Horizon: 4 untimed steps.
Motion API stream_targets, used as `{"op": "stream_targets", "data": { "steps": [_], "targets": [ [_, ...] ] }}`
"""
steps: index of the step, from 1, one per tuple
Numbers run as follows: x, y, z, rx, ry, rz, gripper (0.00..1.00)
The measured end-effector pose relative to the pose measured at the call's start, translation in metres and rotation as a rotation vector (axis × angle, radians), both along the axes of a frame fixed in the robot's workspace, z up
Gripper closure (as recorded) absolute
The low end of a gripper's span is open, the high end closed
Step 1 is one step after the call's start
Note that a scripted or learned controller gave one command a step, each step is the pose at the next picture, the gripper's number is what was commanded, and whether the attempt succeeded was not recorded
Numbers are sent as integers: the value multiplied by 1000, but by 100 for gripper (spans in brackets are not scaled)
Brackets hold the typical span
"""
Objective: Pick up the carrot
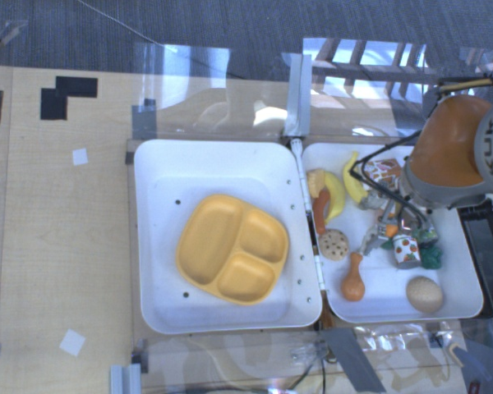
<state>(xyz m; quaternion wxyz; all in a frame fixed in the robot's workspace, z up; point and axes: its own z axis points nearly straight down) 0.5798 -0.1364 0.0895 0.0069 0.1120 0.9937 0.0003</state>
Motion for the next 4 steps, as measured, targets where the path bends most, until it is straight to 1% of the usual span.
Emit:
{"op": "stream_targets", "data": {
  "steps": [1,2,3,4],
  "targets": [
    [3,2,13,-2,-9,7,100],
    [-35,-28,102,-5,-1,150,100],
    [-93,-71,11,0,13,216,100],
    [-91,-68,13,0,9,222,0]
  ]
}}
